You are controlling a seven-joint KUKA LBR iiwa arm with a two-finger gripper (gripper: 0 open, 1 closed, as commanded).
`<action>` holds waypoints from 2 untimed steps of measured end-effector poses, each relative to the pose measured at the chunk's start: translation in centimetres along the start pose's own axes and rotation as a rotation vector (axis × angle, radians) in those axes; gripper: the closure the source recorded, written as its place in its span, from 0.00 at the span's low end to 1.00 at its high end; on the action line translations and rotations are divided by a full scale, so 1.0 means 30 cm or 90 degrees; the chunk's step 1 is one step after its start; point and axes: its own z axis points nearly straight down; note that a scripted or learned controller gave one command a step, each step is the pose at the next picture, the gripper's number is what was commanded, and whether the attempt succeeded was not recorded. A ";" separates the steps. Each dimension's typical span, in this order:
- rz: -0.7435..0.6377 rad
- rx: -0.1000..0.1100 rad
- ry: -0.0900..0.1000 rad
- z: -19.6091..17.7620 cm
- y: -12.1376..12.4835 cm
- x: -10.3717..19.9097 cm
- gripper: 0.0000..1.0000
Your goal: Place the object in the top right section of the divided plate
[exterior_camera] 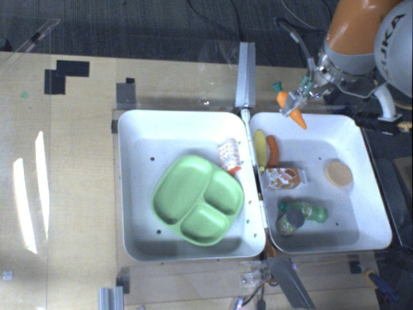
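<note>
1. The gripper (298, 102) grasps the carrot (292, 110) between its fingers, above the back edge of the right bin (371, 173).
2. The plate (197, 199) lies in the left bin (139, 173).

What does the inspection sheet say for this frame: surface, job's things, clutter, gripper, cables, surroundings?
Surface: two white bins, left bin, right bin.
Job's things: toy carrot between the gripper's fingers, above the right bin's far edge; green divided plate in the left bin.
Clutter: small packet by the plate; in the right bin, banana, sausage, carton, tan disc, green bottle.
Gripper: gripper shut on the carrot.
Cables: black loops behind the bench.
Surroundings: black tape marks.
</note>
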 end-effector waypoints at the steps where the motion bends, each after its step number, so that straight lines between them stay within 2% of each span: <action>1: -0.176 0.001 0.003 0.094 -0.037 0.253 1.00; 2: -0.114 0.003 0.004 0.171 -0.047 0.574 1.00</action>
